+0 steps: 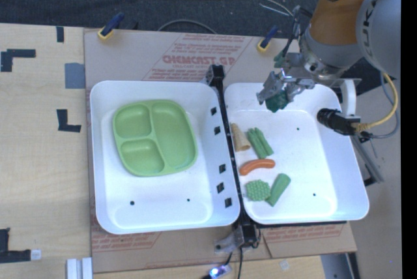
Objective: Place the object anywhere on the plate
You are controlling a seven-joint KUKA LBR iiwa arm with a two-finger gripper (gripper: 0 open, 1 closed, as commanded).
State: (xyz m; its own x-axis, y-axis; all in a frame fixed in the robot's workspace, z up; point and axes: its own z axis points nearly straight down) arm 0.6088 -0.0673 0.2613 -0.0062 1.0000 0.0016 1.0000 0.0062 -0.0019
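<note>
Plate: you are looking at a green three-compartment plate (154, 137) lying in the left bin (104, 160), its wells bare, waiting as the drop point.

Tool: the tool (279, 96) is hanging above the far edge of the right bin (339, 199), to the right of the plate and beyond it, with a small dark-green object (278, 102) showing between its fingers. It appears to be gripping that piece, though the view is too coarse to be sure how firmly.

Object: the piece is riding clear of the bin floor, a height that would let it pass over the divider (225, 141) between the bins on the way to the plate.

Leftovers: right of the plate, across the divider, a tan piece (240, 138), green sticks (260, 141), an orange carrot-like piece (257, 166), a bumpy green piece (257, 190) and a green chunk (279, 188) are lying clustered.

Stage: judging by this, you are watching the carry phase, with the release not yet done.

Risk: a loose hold could drop the piece short of the plate.
</note>
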